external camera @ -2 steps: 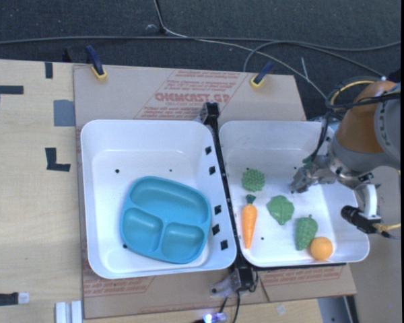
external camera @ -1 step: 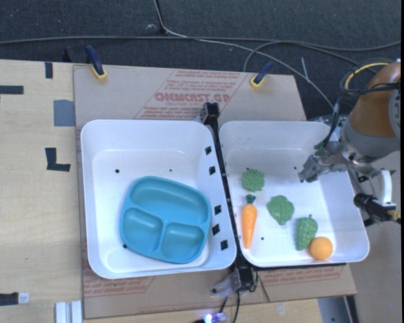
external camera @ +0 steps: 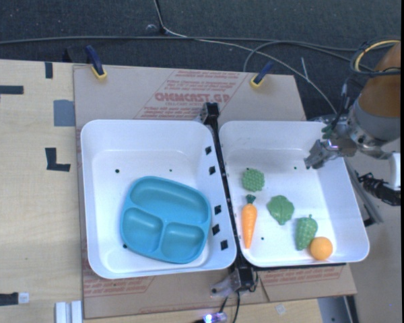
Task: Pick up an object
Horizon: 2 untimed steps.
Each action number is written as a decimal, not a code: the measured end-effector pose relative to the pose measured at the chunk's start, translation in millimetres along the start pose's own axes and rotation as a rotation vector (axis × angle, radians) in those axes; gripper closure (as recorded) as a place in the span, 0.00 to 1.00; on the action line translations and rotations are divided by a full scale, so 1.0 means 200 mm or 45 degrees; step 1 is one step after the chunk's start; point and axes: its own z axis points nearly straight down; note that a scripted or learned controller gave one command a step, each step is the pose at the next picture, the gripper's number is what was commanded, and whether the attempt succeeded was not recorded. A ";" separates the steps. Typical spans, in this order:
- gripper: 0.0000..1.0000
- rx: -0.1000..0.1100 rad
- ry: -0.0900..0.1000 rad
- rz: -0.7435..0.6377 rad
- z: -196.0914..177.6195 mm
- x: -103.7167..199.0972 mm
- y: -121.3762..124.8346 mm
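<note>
Camera view: your gripper hangs over the right bin's far right rim, carrying nothing; its opening can't be judged. Inside that bin, a carrot, three green toy vegetables and an orange sit apart, each with room for grasping.

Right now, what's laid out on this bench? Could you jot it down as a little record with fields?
left bin: holds a blue divided tray
right bin: holds toy food
toy food: carrot, orange, three green vegetables
carrot position: near the divider between bins, leafy end pointing away from the camera
orange position: near corner, touching a green vegetable
gripper: over the right bin's far right edge, holding nothing visible
</note>
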 end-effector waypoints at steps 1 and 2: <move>1.00 -0.001 -0.001 0.000 -0.31 0.02 0.01; 1.00 0.008 0.001 0.000 -0.25 0.25 -0.04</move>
